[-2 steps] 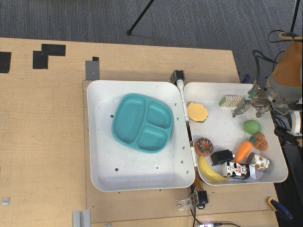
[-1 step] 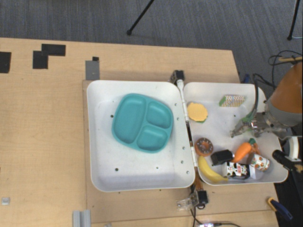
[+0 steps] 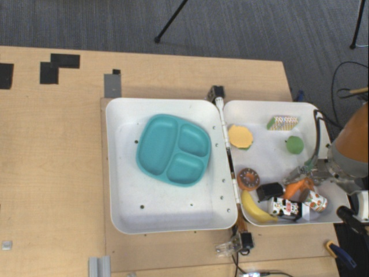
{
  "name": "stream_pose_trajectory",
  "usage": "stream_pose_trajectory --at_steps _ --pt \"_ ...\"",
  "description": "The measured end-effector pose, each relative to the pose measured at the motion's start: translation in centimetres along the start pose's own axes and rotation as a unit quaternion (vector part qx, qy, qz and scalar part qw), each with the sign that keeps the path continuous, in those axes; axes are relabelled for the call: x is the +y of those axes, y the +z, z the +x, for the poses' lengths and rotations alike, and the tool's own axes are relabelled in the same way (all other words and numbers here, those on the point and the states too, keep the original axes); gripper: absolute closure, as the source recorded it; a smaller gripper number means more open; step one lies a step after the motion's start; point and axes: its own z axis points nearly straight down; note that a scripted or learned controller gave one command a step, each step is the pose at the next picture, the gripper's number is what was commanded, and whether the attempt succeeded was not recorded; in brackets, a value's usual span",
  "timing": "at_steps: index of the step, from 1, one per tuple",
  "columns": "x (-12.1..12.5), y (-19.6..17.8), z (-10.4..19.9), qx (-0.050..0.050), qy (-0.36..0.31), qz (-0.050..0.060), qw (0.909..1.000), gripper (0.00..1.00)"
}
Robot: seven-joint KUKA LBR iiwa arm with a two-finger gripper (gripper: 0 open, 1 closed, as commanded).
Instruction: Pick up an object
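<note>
The right bin (image 3: 271,154) holds a jumble of small things. A yellow disc (image 3: 240,137), a green ball (image 3: 294,145) and a small printed packet (image 3: 282,122) lie toward its far side. Along the near side are a chocolate donut (image 3: 248,178), a banana (image 3: 255,208), a black block (image 3: 270,190), an orange piece (image 3: 296,188) and a white patterned cup (image 3: 315,201). My gripper (image 3: 305,175) reaches in from the right and hangs low over the near right corner, right above the orange piece. Whether it touches the piece I cannot tell.
The left bin (image 3: 124,212) holds a teal divided plate (image 3: 173,149). The arm's orange band (image 3: 353,136) overhangs the right bin's right wall. A black clamp (image 3: 217,92) sits at the far end of the ridge between the bins.
</note>
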Motion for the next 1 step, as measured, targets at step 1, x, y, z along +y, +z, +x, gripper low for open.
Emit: stream_pose_trajectory --at_steps 1 --pt "0.24 -1.1 -0.02 -0.001 0.001 -0.003 1.0 1.0"
